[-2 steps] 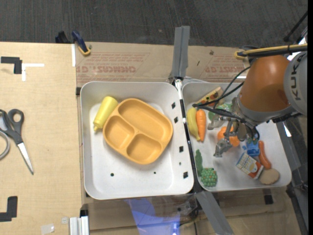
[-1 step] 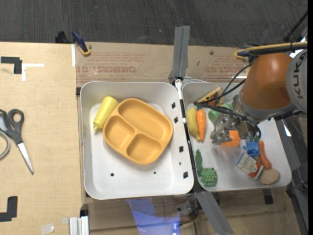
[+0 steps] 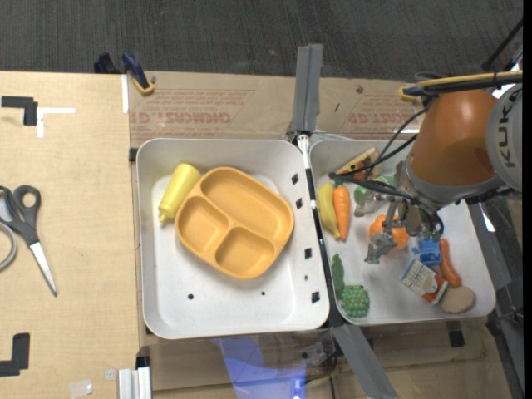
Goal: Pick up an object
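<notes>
Two white bins sit on the bench; the left bin (image 3: 166, 306) holds a yellow tray (image 3: 235, 221). My pincer (image 3: 385, 243) hangs over the right bin (image 3: 391, 310), just above an orange toy (image 3: 397, 233) near the carrot (image 3: 341, 209). I cannot tell its state.

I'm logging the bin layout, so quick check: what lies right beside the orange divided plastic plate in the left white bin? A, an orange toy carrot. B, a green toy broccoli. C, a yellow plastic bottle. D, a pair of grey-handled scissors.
C: the yellow plastic bottle lies against the upper-left edge of the orange divided plastic plate inside the left white bin.
</notes>
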Robot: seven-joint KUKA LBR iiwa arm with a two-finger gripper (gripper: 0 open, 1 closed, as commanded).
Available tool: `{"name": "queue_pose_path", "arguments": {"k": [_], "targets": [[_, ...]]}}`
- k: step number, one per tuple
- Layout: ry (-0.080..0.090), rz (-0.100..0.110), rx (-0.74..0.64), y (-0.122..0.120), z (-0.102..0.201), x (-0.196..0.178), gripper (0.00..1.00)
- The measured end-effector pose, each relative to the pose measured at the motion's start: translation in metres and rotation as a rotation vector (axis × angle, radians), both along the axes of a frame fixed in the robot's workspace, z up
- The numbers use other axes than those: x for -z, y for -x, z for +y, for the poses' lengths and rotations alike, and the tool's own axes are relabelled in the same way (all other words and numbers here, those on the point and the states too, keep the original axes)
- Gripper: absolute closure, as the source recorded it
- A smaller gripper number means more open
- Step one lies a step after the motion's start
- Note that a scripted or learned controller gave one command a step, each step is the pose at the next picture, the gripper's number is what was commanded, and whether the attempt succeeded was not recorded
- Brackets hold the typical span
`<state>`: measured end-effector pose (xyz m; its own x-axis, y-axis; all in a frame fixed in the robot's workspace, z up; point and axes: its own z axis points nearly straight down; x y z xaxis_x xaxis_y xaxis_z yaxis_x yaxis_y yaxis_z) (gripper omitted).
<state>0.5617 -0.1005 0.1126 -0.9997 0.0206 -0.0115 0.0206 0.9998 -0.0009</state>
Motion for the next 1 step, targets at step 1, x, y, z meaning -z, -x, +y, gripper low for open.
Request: {"name": "queue_pose_path", "arguments": {"k": [1], "targets": [[-0.002,0.008,0.118,0.0098,-0.0066,0.0197,0.00]]}}
